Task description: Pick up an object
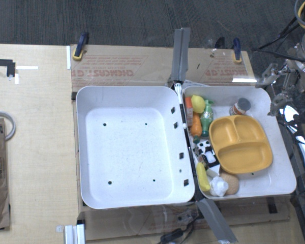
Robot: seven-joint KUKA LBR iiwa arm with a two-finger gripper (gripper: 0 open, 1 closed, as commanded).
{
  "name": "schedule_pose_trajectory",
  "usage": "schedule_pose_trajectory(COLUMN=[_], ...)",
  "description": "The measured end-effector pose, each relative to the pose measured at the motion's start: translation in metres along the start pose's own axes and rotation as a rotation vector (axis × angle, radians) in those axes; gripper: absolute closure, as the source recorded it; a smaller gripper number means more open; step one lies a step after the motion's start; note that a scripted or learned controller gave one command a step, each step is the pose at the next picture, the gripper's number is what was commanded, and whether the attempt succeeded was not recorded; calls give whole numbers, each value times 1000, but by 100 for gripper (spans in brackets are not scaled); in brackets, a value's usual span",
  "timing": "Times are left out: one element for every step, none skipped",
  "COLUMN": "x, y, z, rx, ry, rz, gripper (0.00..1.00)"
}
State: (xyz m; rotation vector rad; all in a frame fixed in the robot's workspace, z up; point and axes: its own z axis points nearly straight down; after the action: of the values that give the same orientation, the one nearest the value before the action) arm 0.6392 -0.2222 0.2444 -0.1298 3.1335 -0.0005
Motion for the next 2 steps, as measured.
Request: schedule_pose_trajectory(x=[63, 110], y=[6, 10], z=[25, -44], rx=[-1, -1], ry=[1, 0], rz=[-304, -411], gripper=[0, 0])
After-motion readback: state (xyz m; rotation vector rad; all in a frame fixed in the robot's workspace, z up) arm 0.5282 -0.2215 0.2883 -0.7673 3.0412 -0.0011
